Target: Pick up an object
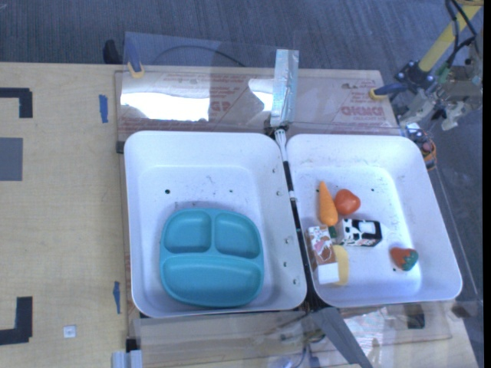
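Several small toys lie in the right bin (pixel 430 198). An orange carrot (pixel 327 203) lies beside a red-orange tomato-like piece (pixel 347 202). Below them are a black and white toy (pixel 360 232), a small printed packet (pixel 320 244) and a pale yellow block (pixel 334 267). A red and green piece (pixel 404 258) sits alone near the bin's right wall. My gripper (pixel 431 102) hangs beyond the bin's far right corner, well away from all the toys, with cables around it.
The left bin (pixel 153 159) bears a teal divided plate (pixel 212 257). A clear panel with a metal post (pixel 285 87) stands behind the bins. Yellow cable (pixel 437 48) runs at the top right.
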